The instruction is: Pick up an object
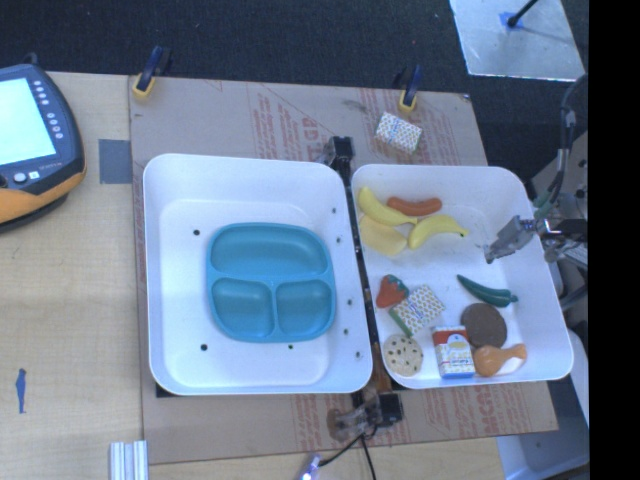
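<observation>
Nothing is lifted yet; the hand (503, 242) hovers at the right bin's (530, 193) right side, whether spread I cannot tell; the toy foods, like the banana (436, 230), lie untouched; the whole grasp remains.

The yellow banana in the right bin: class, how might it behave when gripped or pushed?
The yellow banana looks like smooth moulded plastic, so probably stiff, light and somewhat slippery. Its curved shape may pivot or rock if pushed. It touches the red sausage, which would likely shift too.
</observation>
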Motion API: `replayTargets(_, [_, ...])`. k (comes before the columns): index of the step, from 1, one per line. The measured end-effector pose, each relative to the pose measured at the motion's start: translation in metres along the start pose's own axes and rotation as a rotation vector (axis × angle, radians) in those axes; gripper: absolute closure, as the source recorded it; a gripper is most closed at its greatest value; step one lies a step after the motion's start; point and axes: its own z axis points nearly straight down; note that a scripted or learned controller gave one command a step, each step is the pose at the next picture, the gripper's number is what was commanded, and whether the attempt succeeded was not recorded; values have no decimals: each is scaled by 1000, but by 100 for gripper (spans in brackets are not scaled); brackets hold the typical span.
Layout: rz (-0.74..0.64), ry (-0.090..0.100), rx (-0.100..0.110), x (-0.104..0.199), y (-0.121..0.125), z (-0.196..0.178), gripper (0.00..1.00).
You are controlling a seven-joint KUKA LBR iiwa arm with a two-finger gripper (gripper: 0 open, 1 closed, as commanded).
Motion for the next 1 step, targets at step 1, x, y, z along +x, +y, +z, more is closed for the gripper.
replayTargets(1, [-1, 1, 3, -23, -12, 140, 0])
